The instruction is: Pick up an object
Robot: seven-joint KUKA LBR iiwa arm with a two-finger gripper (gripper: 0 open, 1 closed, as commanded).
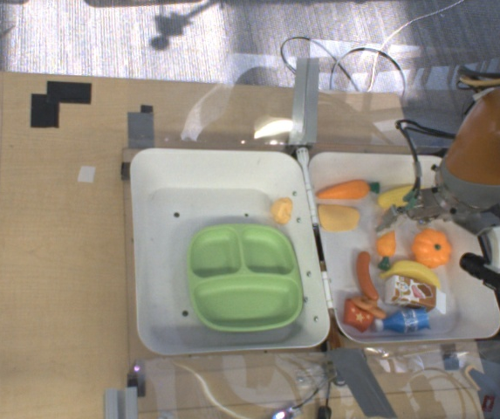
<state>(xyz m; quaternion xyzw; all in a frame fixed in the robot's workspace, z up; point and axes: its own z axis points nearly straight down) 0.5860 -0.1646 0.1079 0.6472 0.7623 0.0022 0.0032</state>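
Note:
My gripper (395,216) hangs low in the right bin (476,321), open, with nothing between its fingers. It sits between a yellow piece (395,196) behind it, a small orange fruit (386,243) just in front and an orange pumpkin (431,248) to its right. Farther left in this bin lie a carrot (345,189) and a pale yellow-orange lump (339,218). Toward the front are a red sausage (366,273), a banana (411,273), a small carton (411,293), a blue bottle (405,322) and a red item (359,314).
The left bin (158,234) holds a green divided plate (244,277) and a small orange-yellow piece (282,209) near its right wall. A metal post (304,103) stands behind the seam between the bins. Cables loop behind the right bin.

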